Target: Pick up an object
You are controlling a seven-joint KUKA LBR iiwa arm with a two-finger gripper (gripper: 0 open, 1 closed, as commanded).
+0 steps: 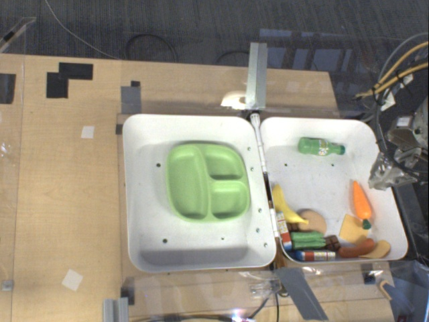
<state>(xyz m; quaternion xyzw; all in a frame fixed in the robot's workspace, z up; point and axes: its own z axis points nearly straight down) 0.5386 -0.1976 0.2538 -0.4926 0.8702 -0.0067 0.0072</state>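
Right now tool [387,174] nr carrot [362,202]

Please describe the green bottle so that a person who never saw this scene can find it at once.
Look at the right bin of the two white bins. The green bottle lies on its side near the bin's far edge, alone on bare white floor. All the other things crowd along the near edge, and only the bottle has a white label around it.

The left bin [134,180] holds a divided tray [204,181] in its middle, and the right bin [315,180] lies just beside it. In the right bin, a bottle [321,147] lies near the upper edge and a carrot [362,202] lies at the right side. A banana [287,208], a wedge [352,229] and several other small things crowd along the lower edge of the right bin.
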